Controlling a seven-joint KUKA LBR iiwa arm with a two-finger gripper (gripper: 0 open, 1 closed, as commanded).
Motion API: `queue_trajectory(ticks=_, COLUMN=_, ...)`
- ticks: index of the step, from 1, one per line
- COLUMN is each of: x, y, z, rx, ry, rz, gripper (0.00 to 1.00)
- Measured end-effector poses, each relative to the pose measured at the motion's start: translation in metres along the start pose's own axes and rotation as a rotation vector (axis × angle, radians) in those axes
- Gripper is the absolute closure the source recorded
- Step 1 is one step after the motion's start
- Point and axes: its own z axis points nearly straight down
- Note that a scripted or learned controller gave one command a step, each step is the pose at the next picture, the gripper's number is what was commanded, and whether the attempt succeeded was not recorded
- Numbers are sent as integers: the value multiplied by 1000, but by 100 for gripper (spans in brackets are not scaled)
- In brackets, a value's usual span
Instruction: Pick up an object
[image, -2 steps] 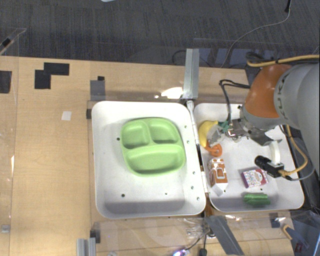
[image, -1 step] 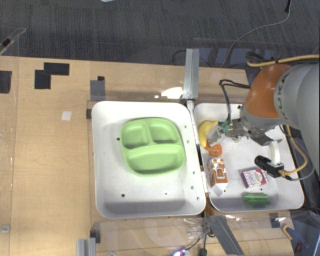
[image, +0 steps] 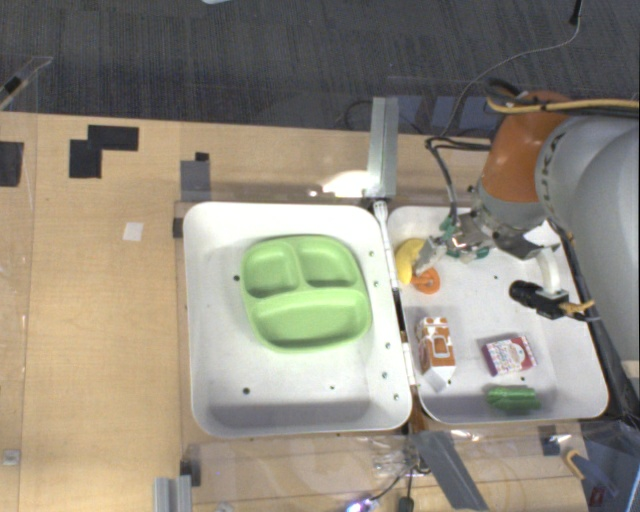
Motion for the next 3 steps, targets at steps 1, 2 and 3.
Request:
queue_trajectory(ticks=1, x=-21, y=11, z=-34, rx=-13, ry=-6, rz=84, gripper=0)
queue_trajectory(ticks=2, x=-9, y=-1, z=-11, rx=-12, ry=-4, rz=398, gripper=0)
queue_trajectory(ticks=3, x=17, y=-91, z=5, rx=-22, ry=-4, rz=380, gripper=0)
